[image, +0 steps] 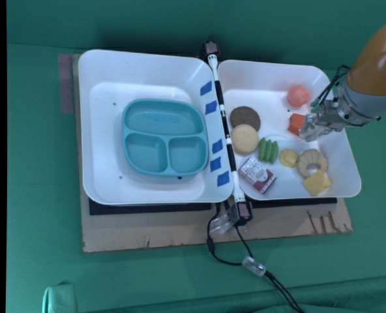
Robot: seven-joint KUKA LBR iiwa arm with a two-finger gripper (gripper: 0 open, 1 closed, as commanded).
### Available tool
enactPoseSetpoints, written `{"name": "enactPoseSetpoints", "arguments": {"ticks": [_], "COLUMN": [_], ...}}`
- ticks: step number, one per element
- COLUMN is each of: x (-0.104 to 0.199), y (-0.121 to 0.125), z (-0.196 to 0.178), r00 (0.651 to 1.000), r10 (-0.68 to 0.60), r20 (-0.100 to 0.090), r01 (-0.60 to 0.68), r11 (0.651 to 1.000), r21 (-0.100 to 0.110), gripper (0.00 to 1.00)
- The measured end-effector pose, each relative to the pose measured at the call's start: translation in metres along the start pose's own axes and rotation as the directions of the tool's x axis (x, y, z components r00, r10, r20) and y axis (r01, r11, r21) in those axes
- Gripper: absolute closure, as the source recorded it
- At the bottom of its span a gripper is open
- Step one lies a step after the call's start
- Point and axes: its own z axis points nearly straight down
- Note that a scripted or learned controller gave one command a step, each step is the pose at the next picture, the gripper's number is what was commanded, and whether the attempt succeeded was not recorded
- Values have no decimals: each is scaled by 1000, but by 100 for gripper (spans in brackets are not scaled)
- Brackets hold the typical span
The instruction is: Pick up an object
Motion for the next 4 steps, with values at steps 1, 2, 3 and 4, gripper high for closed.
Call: {"name": "enactPoseSetpoints", "arguments": {"ticks": [1,2,3,4], "x": [0,1,52,49], "y": [0,65,136,140], "z": [0,20,22,3], "r00": [1000,1000,1000,1000], "r10": [0,-9,-10,-5], "r20": [0,-11,-11,-1], "r01": [0,10,10,5], "r11": [1000,1000,1000,1000], "r21": [0,19,24,8], "gripper": [0,0,0,100]}}
